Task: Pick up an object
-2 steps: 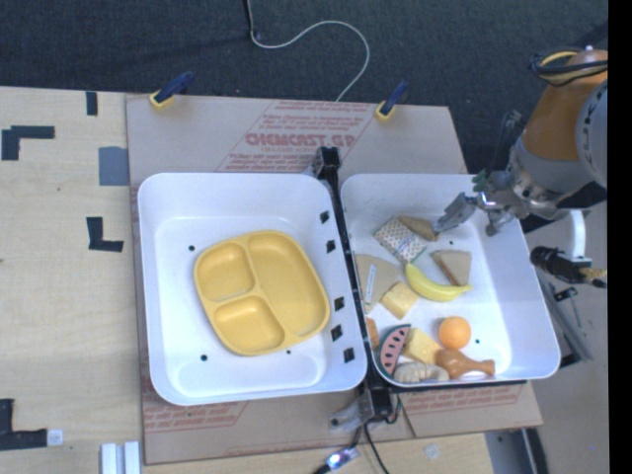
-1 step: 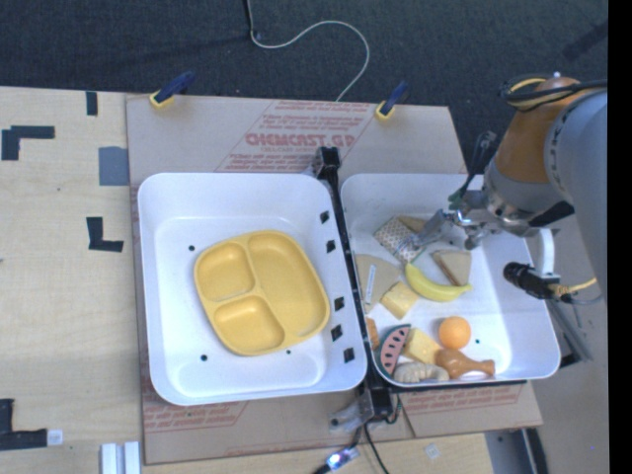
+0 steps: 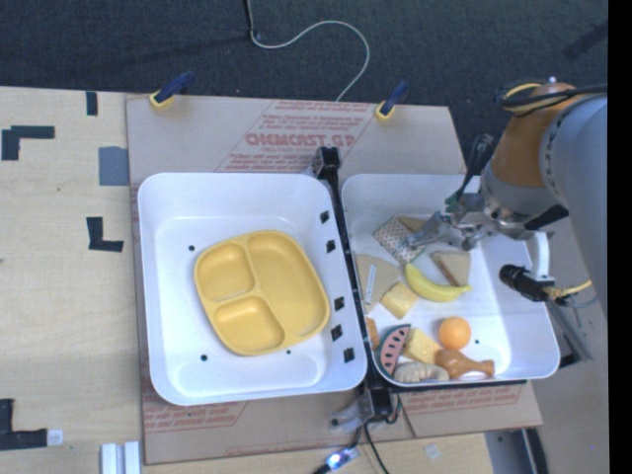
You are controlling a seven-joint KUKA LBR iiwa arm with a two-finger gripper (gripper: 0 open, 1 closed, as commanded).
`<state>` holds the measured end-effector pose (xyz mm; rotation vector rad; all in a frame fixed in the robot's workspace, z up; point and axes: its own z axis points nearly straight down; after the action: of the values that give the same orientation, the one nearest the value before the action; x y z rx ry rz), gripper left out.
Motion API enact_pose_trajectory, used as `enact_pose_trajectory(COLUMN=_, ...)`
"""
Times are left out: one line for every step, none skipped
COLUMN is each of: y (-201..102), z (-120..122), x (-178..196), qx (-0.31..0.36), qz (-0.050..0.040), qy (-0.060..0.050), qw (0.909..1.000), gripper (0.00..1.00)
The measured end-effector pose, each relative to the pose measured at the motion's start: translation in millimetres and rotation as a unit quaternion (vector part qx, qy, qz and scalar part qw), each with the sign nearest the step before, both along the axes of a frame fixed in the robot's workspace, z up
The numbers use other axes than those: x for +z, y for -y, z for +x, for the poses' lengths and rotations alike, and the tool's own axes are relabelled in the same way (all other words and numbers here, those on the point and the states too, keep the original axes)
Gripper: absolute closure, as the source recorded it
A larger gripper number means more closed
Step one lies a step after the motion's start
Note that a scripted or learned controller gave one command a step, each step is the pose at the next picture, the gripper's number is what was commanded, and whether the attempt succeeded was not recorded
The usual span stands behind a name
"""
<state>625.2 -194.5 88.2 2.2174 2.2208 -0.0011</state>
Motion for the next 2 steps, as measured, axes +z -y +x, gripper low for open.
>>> enact_pose_trajectory(y=-2.9, z=3.5, x=14.0, qx=0.001, qz=0.0020, qy=0.005, qw=1.0000, gripper=1.00)
enact_pose_trajectory(y=3.2, z=3.1, x=58.9, qx=0.000, qz=0.0010, qy=0.000, qw=1.0000, gripper=1.00)
